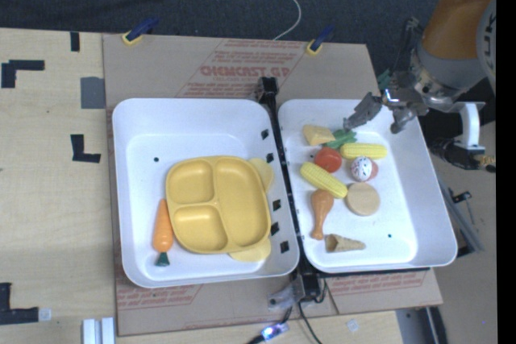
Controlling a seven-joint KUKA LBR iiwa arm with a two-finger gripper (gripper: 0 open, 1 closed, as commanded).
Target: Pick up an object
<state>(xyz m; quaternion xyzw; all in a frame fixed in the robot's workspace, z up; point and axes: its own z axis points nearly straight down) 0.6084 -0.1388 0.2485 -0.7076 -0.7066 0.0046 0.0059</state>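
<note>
Cone (344, 243) sits nearest you, right bin (419, 242). End effector (376, 114) hangs spread wide, nothing gripped, over corn (363, 150), ready for you to drop and grab.

Two bins stand side by side on the bench — the left bin (129, 173) and the right bin (419, 197), touching along the middle. In the left bin lies a divided tray (218, 201), with a toy carrot (162, 231) just beside it on its left. In the right bin, a corn cob (363, 150) lies far, a second corn cob (322, 179) left of an egg (362, 168), a drumstick (321, 212) nearer, and a cone (344, 243) nearest — the gripper (379, 115) is over the far edge.
</note>
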